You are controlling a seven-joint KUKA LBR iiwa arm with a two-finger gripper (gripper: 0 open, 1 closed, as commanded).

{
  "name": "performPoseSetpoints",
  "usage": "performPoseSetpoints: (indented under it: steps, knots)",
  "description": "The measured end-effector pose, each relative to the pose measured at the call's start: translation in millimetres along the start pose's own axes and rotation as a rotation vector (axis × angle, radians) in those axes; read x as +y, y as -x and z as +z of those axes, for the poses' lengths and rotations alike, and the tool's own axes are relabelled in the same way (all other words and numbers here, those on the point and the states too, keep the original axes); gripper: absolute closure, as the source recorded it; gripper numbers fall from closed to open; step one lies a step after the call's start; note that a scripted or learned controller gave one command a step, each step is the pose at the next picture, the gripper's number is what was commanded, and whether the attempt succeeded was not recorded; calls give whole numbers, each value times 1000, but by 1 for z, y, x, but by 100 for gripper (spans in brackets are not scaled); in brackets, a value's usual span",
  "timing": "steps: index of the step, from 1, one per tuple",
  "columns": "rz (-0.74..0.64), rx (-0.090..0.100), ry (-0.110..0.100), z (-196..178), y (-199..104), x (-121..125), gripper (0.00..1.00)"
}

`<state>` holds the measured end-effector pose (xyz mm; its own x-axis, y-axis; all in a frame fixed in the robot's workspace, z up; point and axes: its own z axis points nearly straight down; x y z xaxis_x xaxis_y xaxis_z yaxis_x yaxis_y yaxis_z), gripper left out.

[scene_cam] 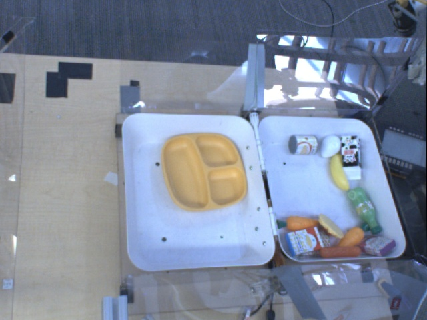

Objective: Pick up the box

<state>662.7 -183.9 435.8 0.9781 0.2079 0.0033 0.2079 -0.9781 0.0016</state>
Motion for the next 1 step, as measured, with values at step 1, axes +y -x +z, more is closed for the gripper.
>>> performPoseSetpoints:
  steps: [1]
  knots:
    - [2, 1, 0, -1, 3, 19, 100]
